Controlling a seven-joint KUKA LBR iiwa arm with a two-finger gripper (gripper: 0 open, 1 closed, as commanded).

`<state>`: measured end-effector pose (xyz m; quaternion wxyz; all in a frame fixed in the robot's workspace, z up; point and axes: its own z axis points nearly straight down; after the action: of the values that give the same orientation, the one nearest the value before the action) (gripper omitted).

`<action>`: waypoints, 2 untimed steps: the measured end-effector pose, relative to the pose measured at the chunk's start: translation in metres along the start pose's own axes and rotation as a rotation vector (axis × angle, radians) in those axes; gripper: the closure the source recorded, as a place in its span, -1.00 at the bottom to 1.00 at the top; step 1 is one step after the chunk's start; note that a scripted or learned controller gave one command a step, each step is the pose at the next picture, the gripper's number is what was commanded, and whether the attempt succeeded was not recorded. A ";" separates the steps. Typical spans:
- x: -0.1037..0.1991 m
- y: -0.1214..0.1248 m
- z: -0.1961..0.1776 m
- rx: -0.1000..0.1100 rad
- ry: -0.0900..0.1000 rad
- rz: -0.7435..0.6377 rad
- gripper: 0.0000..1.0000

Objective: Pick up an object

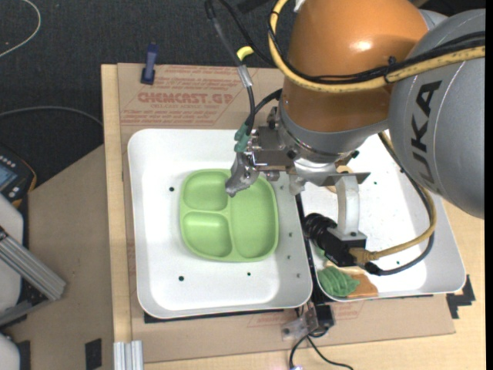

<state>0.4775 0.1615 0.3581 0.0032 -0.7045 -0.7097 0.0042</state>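
My gripper (240,177) hovers over one green divided plate (229,216) in the left of two white bins (154,230); whether it is spread I cannot tell. One green object (339,280) lies in the right bin's near-left corner.

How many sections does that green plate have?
3. The green plate in the left bin has two smaller sections stacked on its left side and one long section down its right. The gripper overlaps its top edge, hiding a little.
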 end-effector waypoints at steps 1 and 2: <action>-0.004 0.002 -0.016 -0.013 0.001 0.004 1.00; -0.079 0.001 0.054 -0.001 -0.002 0.017 1.00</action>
<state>0.4783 0.0820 0.3038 0.0020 -0.7106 -0.7036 0.0046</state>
